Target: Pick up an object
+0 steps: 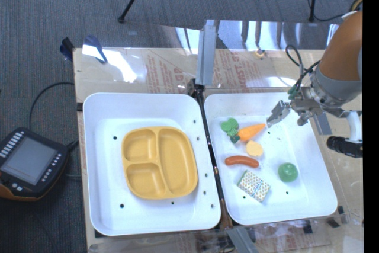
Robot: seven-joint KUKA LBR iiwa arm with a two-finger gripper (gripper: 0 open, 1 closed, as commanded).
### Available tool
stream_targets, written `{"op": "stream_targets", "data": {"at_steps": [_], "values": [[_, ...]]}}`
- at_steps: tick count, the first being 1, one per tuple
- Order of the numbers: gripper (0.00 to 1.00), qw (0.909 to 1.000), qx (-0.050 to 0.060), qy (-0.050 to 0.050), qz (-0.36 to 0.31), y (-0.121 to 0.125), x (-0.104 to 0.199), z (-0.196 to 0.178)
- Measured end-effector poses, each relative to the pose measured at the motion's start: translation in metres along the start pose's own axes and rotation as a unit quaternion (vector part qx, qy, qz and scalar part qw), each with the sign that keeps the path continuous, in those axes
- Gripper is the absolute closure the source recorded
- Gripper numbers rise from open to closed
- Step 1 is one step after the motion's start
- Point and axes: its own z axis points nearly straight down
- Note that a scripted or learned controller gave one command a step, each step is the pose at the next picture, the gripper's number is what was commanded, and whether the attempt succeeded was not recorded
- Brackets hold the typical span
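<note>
Six small things are lying right of centre in the frame; the carrot point(251, 131) is sitting nearest your claw point(290, 112) — looking light, stiff, slick; grip mid-body. Claw is hanging wide, empty.

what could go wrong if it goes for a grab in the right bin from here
The carrot, broccoli and pale yellow piece lie bunched together, so a grab there may knock or catch a neighbour instead. The green ball looks round and could roll away if nudged. The gripper hangs over the right bin near its far rim, so a low approach might clip that wall.
</note>
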Motion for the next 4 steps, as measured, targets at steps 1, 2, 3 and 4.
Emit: {"op": "stream_targets", "data": {"at_steps": [1,2,3,4], "values": [[1.00,1.0000,0.002,0.002,-0.001,-0.001,0.001,-0.008],[0.00,1.0000,0.002,0.001,-0.001,-0.001,0.001,-0.008],[0.00,0.9997,-0.007,-0.002,-0.024,0.022,0.054,0.102],[1.00,0.9997,0.002,0.000,-0.024,0.017,0.056,0.100]]}}
